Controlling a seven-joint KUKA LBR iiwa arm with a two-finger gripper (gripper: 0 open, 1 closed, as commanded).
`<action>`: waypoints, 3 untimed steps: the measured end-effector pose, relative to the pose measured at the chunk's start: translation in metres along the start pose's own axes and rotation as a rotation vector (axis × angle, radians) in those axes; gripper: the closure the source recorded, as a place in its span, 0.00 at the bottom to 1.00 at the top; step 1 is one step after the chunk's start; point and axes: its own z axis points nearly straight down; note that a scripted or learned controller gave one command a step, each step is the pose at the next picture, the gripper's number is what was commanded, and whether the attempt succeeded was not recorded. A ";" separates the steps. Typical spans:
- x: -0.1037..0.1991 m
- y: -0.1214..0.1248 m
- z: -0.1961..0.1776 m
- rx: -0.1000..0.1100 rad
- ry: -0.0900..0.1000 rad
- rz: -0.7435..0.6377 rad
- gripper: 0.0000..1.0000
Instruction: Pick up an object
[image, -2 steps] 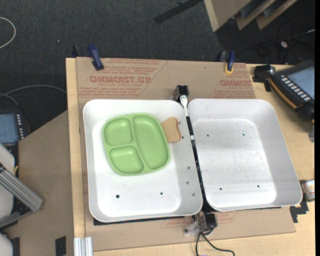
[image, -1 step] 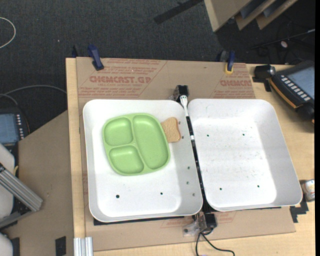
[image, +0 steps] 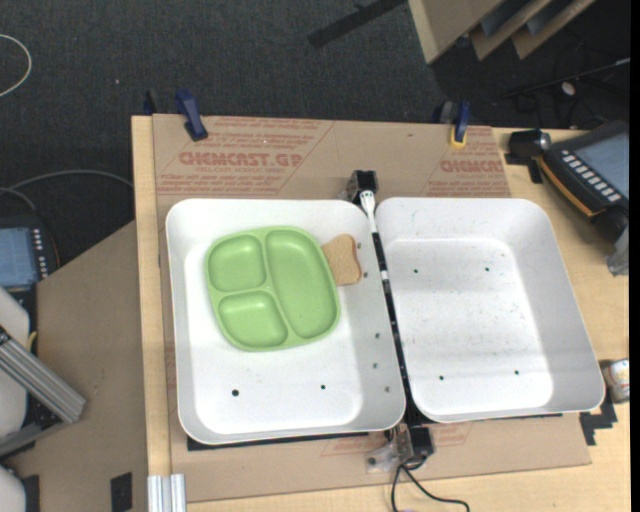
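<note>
Pincer grip and load cannot be told; a green divided plate (image: 272, 290) lies in one white bin (image: 280, 395), a tan piece (image: 343, 260) touching it.

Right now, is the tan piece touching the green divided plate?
Touching: the camera view shows the tan piece pressed against the green plate at its right rim, no gap.

Evenly and brightly lit from above. Soft glare on the white bins (image: 470, 300); faint shadows beneath their rims. Slightly soft focus throughout, grainy in the dark floor (image: 80, 90). Mild bending toward the edges.
</note>
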 end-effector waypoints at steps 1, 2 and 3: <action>0.004 0.019 -0.128 -0.025 -0.011 -0.003 1.00; 0.024 -0.004 -0.007 0.004 0.001 0.000 1.00; 0.003 0.031 -0.147 -0.027 -0.013 -0.002 1.00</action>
